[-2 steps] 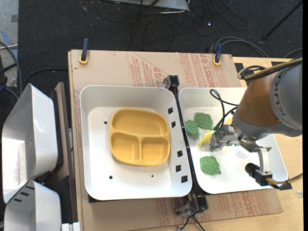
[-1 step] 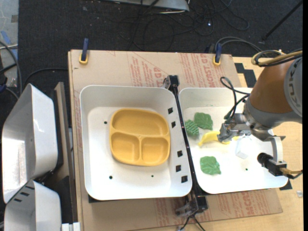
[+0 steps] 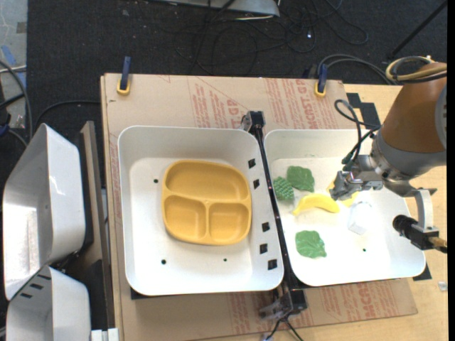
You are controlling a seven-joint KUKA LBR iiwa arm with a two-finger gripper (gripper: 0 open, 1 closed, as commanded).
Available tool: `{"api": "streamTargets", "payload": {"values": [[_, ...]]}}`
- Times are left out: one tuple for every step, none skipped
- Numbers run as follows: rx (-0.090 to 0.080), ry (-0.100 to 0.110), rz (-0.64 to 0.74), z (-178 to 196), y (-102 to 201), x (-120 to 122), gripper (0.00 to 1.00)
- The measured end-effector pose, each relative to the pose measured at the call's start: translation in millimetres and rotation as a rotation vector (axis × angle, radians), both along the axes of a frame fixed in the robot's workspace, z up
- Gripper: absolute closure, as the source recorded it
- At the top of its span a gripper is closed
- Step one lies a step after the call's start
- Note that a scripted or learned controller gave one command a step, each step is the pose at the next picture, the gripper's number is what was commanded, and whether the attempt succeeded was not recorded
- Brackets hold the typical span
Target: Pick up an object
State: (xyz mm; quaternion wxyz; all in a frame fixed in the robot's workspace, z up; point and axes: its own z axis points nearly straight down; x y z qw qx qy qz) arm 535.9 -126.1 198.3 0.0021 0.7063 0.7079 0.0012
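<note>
Cardboard-topped bench, two white bins; my gripper (image 3: 346,185) hangs low in the right bin (image 3: 398,265), and whether it is apart or together I cannot tell. I judge the yellow banana (image 3: 317,204) the likeliest target: just down-left of the gripper, long axis roughly across the bin (green pieces (image 3: 310,244) nearby), walls well apart

The arm (image 3: 419,130) is cut off by the picture's right edge just above and to the right of the end effector (image 3: 346,189), which covers the near tip of the yellow banana (image 3: 316,204), while a pale clear object (image 3: 359,217) just below it is too faint to identify.
</note>
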Motion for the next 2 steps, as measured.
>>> {"api": "streamTargets", "payload": {"values": [[-0.001, -0.003, 0.002, 64, 1, 3, 1.00], [0.003, 0.004, 0.006, 68, 57, 1, 1.00]]}}
